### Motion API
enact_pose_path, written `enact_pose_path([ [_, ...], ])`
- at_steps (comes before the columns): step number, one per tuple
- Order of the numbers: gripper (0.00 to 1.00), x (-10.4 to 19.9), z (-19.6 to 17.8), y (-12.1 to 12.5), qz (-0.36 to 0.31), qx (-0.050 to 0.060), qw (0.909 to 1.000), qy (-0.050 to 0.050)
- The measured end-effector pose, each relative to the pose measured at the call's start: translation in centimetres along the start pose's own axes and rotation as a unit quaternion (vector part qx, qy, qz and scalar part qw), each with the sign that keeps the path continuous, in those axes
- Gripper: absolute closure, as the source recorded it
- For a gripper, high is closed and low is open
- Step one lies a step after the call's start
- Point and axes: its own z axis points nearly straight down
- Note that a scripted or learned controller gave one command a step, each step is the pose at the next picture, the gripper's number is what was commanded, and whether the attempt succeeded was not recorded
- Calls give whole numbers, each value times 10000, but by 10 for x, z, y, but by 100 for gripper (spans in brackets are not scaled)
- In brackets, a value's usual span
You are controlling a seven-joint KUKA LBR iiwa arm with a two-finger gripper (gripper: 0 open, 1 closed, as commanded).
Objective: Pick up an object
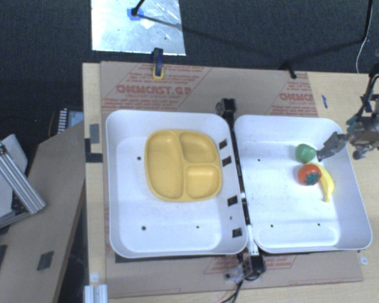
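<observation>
A yellow divided plate (182, 165) fills the left bin (123, 232). In the right bin (284, 232), a green ball (305, 151), orange fruit (309, 175) and banana (327, 185) cluster. The pincer (333, 145) sits at their two o'clock; I cannot tell its state.

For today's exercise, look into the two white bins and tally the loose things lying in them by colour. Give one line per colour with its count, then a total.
Yellow: 2, the divided plate in the left bin and the banana in the right bin
Green: 1, the green ball
Orange-red: 1, the orange-red fruit
Total: 4
</observation>
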Motion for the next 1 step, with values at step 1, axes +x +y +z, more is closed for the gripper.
enact_pose_path([
  [1, 0, 1, -5, 2, -14, -50, 10000, -11],
])
